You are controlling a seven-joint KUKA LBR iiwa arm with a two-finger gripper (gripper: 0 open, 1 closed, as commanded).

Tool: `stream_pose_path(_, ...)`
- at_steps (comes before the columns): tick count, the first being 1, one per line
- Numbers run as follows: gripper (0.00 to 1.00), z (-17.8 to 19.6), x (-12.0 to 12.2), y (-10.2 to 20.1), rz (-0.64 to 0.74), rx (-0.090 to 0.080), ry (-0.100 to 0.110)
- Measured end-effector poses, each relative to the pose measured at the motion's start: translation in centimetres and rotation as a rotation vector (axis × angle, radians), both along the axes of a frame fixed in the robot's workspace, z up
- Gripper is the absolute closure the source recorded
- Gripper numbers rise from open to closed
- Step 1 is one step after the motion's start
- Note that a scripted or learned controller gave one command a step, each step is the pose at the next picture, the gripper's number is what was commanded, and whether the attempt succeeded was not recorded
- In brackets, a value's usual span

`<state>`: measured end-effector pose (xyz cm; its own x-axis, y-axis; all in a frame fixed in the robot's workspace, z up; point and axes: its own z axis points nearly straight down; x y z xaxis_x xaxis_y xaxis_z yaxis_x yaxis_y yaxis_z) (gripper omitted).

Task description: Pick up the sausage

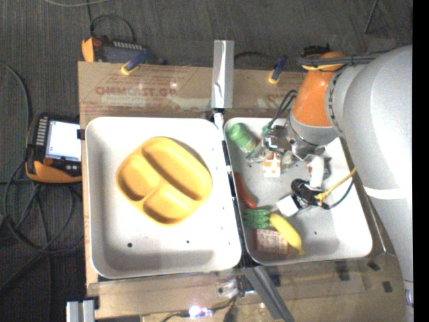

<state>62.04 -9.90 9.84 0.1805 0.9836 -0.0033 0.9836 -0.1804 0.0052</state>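
**Operator:** Where's the sausage [244, 192] sitting right now?

**Spotter:** You'll find it in the right bin [355, 247], hard against that bin's left wall. It's the slim reddish piece lying on the floor of the bin, its long axis running from upper left to lower right, roughly along the wall. Just below its lower end is a green ridged item [255, 217], and a banana [287, 232] lies beyond that on top of a reddish packet [268, 243]. A green bottle-like thing [241, 137] sits in the bin's upper left corner.

**Operator:** And the gripper?

**Spotter:** The gripper [276, 154] hangs under the orange wrist band in the upper middle of the same bin, over a small orange-and-white box [271, 168]. I cannot tell whether its parts are apart or together; cables and hardware clutter that spot. Nothing is visibly held.

**Operator:** So which way do you want me to think about the move?

**Spotter:** From the gripper, your sausage lies down and to the left, near but not touching. I'd judge you need to close across its short axis, and the bin wall beside it leaves little room on that side. The yellow divided dish [165, 180] in the left bin [107, 247] plays no part.
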Motion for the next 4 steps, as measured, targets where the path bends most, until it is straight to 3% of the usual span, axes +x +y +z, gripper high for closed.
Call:
stream_pose_path(1,1.0,8.4,-3.7,1.4,0.087,0.006,0.009)
stream_pose_path(2,1.0,-0.4,-6.3,0.2,0.134,0.005,0.004)
stream_pose_path(3,1.0,8.4,-13.7,11.1,0.048,0.004,0.01)
stream_pose_path(4,1.0,8.3,-13.8,18.3,0.07,0.004,0.011)
